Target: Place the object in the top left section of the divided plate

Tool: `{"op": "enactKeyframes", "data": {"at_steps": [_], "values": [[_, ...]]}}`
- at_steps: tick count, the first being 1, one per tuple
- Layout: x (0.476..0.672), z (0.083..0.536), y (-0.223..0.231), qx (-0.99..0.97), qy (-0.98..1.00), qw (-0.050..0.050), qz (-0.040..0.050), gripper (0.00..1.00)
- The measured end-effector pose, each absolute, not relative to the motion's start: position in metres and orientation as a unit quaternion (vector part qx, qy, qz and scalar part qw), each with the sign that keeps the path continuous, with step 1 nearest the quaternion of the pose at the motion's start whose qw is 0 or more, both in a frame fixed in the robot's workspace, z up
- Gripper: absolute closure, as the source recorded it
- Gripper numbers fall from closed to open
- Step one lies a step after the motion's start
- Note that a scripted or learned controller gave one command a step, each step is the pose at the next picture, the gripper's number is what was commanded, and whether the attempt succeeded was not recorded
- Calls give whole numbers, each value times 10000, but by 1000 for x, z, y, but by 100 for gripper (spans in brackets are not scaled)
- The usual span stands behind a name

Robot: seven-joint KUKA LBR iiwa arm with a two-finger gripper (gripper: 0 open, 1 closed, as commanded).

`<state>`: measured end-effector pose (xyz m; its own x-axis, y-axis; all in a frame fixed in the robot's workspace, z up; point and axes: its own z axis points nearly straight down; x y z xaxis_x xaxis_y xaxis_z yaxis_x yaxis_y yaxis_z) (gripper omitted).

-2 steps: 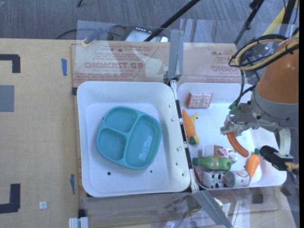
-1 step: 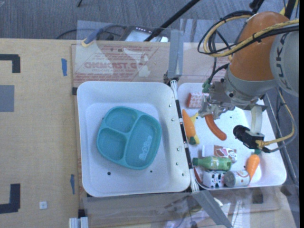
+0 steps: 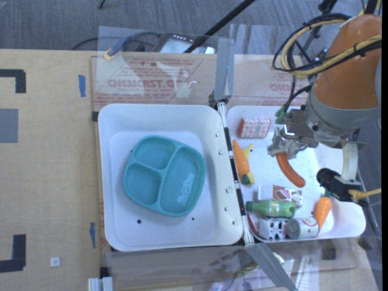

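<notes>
A teal divided plate [image 3: 163,174] lies in the left bin [image 3: 112,223]; its top left section [image 3: 151,153] holds nothing. My gripper [image 3: 284,147] hangs over the right bin [image 3: 354,224], low over the upper end of a red sausage [image 3: 292,171] that lies at a slant on the bin floor. The gripper's body hides how it stands against the sausage, so I cannot tell whether it touches it. The arm's orange band [image 3: 354,53] fills the upper right.
The right bin also holds a red box [image 3: 254,127], a carrot with a green top [image 3: 242,160], a green bottle [image 3: 273,208], a small carrot [image 3: 322,211], a can [image 3: 298,228], a spotted carton [image 3: 273,228] and a small packet [image 3: 286,194]. A hinged divider [image 3: 229,168] separates the bins.
</notes>
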<state>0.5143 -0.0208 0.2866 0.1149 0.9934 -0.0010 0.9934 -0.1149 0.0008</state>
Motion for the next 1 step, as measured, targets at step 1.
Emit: {"op": "enactKeyframes", "data": {"at_steps": [1], "values": [[602,330,60,7335,6797,5,-1,100]]}}
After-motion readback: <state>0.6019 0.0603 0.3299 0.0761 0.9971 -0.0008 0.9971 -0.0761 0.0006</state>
